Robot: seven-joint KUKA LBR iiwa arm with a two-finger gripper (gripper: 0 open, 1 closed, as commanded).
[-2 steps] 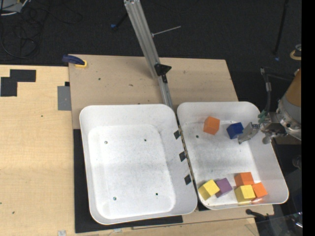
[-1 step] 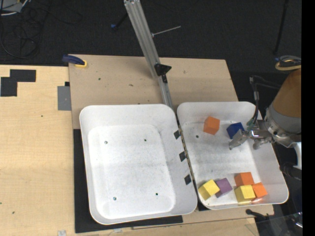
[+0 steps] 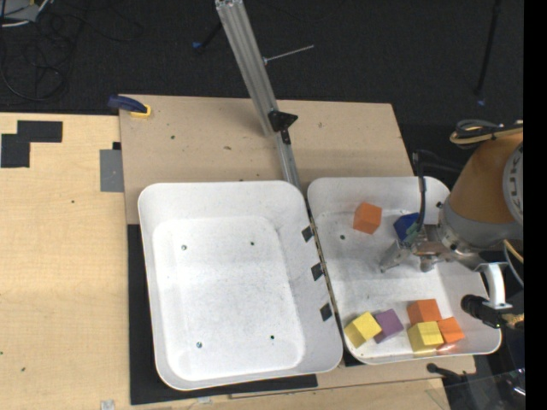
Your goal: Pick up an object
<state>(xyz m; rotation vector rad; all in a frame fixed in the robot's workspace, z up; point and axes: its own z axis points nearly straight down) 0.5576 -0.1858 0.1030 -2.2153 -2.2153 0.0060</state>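
My gripper (image 3: pixel 406 266) hangs low over the middle of the right bin (image 3: pixel 342 196), reaching in from the right. Its fingers are spread open with only white bin floor between them. A blue block (image 3: pixel 407 225) lies just behind the gripper, close to the wrist. An orange cube (image 3: pixel 367 218) sits to the left of the blue block, apart from the gripper. Along the bin's front edge lie a yellow block (image 3: pixel 363 327), a purple block (image 3: pixel 389 321), an orange block (image 3: pixel 423 311), a second yellow block (image 3: pixel 425 336) and another orange block (image 3: pixel 451 330).
The left bin (image 3: pixel 162 199) stands beside the right one, joined by black clips (image 3: pixel 317 271). A slanted metal rail (image 3: pixel 253 67) rises behind the bins. The arm's orange band (image 3: pixel 483 178) overhangs the right bin's right side.
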